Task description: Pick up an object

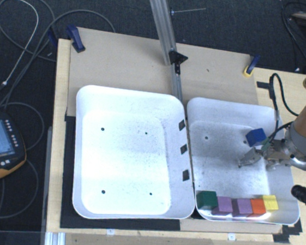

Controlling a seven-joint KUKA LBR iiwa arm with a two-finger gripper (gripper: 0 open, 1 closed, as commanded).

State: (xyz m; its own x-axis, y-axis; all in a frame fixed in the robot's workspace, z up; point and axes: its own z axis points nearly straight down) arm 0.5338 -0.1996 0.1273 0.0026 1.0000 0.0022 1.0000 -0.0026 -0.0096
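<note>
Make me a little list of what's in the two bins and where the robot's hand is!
left bin: nothing in it
right bin: six blocks
front row, left to right: green, purple, lilac, orange, yellow
blue block: alone, further back, near the hand
hand: low over the right bin, nothing seen between its fingers
</note>
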